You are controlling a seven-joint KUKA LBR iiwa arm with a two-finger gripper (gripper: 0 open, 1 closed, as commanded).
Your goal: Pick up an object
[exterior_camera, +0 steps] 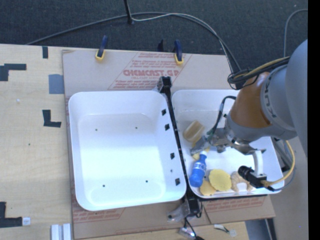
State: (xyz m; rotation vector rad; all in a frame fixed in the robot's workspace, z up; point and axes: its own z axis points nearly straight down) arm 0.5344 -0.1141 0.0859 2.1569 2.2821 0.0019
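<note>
Down at the near edge of the right bin (227, 95) lie a flat yellow disc (219, 180) and, just beside it toward the divider, a small orange piece (206, 188). Touching that orange piece, a blue bottle (198, 170) with a white cap lies tilted, cap pointing toward the far edge. A pale, lumpy object (239, 184) sits at the disc's other side, near a black fitting on my wrist. Farther in, close to the divider, a tan sponge-like block (194, 130) rests on the bin floor. My hand (206, 143) is lowered into this bin between the tan block and the blue bottle, near both; I cannot tell whether it is clenched or released, or whether anything is in it. My grey arm with its orange band (247, 106) crosses the bin's right side. Beside it, the left bin (120, 101) sits on the cardboard-covered counter (150, 71).
</note>
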